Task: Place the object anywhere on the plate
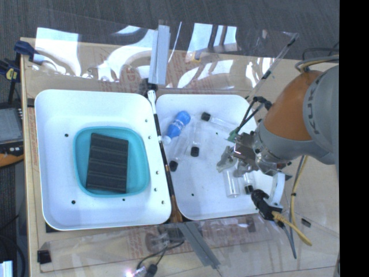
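Dark ribbed block (107, 162) lying on blue plate (137, 149) in left bin (52, 108), far left of pincer (235, 166) low over right bin (196, 203), near clear tube (232, 186), grip state unclear

Bright overhead light, glare on clear shield (173, 56), sharp focus

A single fixed camera is looking down from above the surface (86, 253), tilted slightly rather than straight overhead. It is sitting far enough back to be taking in both white bins whole, with the left bin (52, 154) lying just beside the right bin (196, 206) near the middle of the frame. Beyond the left bin, the camera is also catching the surface's far edge and dark floor (86, 4). The arm (300, 120) is entering on the far side of the right bin from the left bin.
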Motion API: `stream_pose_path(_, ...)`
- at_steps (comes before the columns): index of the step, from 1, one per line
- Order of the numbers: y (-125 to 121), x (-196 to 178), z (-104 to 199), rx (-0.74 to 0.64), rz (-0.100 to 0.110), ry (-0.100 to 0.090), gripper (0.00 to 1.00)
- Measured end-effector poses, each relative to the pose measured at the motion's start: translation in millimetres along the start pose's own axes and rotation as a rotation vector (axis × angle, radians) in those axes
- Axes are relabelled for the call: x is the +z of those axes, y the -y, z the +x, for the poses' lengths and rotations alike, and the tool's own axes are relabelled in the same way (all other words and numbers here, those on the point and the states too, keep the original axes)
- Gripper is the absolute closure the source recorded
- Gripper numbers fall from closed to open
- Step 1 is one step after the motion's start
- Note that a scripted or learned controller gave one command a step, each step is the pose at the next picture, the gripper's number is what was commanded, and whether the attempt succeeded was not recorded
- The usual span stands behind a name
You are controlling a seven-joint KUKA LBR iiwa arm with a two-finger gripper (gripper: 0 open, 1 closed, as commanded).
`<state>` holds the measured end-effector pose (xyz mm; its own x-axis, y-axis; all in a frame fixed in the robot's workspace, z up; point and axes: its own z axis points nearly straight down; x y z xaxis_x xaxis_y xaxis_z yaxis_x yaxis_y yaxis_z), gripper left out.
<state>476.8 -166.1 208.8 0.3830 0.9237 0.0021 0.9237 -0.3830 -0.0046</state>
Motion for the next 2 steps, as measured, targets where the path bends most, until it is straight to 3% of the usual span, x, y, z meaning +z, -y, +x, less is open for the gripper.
stream_pose_path(1, 23, 2, 54, -0.092, 0.002, 0.001, 1.00)
stream_pose_path(2, 10, 19, 137, -0.243, 0.000, 0.003, 1.00)
